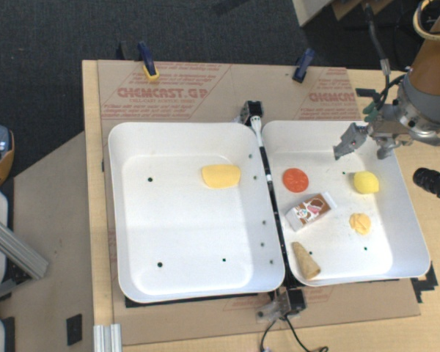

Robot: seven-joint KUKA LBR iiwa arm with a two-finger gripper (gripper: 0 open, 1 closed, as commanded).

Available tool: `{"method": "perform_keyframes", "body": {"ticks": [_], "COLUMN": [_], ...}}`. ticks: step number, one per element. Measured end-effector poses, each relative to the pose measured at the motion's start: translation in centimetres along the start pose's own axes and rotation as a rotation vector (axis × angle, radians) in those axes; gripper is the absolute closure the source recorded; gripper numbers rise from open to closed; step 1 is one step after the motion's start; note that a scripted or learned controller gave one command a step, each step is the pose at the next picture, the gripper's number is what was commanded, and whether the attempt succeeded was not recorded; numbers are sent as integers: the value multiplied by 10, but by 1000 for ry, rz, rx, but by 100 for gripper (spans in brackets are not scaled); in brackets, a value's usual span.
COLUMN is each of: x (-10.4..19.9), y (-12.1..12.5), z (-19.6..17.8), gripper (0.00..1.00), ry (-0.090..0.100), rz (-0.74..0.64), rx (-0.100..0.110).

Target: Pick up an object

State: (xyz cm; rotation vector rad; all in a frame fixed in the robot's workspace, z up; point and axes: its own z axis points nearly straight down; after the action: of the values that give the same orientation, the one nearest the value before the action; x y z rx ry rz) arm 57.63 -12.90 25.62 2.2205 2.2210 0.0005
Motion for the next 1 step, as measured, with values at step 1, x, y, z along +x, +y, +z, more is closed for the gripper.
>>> {"method": "perform_keyframes", "body": {"ticks": [1], "x": [16], "y": [-21], "z": [141], "gripper": [0], "ry": [4], "rz": [0], "rx": [16]}}
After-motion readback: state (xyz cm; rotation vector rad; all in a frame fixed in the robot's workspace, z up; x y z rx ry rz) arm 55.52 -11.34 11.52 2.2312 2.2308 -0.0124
